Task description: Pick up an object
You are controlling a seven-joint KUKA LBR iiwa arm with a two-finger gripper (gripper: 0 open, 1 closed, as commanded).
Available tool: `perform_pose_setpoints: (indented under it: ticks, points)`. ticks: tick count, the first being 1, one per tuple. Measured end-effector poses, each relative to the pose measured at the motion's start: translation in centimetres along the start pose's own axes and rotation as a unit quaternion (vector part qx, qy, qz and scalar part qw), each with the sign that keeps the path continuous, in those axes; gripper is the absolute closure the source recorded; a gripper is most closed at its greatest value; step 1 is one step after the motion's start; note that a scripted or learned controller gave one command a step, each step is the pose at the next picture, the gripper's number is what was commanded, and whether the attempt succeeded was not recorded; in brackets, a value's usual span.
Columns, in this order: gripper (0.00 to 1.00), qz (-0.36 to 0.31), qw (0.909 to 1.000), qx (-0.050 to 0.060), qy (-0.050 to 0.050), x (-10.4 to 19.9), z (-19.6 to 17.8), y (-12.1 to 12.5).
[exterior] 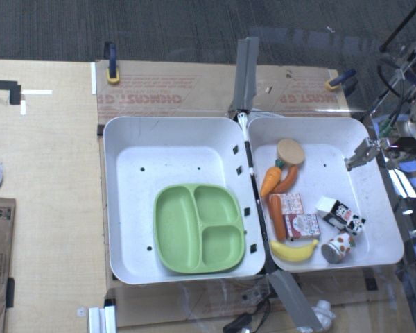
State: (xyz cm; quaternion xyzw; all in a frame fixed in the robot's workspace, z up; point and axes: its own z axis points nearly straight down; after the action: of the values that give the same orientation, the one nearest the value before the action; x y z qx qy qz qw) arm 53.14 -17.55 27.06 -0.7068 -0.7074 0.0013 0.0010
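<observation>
The right bin (374, 255) holds several toy foods. A tan round disc (290, 151) lies near its back, with two orange carrots (276, 180) just below it. In front of those are a red sausage (276, 219), two red-and-white cartons (294, 214) and a yellow banana (293, 250). A black-and-white cow-print carton (341, 215) and a small strawberry-print cup (336, 248) lie at the front right. My gripper (360, 155) hovers at the bin's right wall, apart from all the objects, with nothing seen in it.
The left bin (125, 186) holds a green divided plate (197, 227). A grey divider post (246, 75) stands behind the bins' shared edge. Clamps (111, 71) sit on the cardboard at the back, and cables and hardware crowd the right edge.
</observation>
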Motion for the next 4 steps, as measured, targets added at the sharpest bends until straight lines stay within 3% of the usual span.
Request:
perform_pose_setpoints:
  ticks: [1,2,3,4]
  points:
    - [0.00,-0.075,0.9972,-0.001,0.000,-0.5,17.9,-1.9]
    - [0.00,-0.208,0.9781,-0.002,-0.001,-2.5,14.1,-0.9]
    - [0.00,-0.178,0.9841,-0.001,0.000,-3.2,17.9,-3.9]
    - [1.00,-0.176,0.9844,-0.003,-0.001,-3.3,16.9,-3.8]
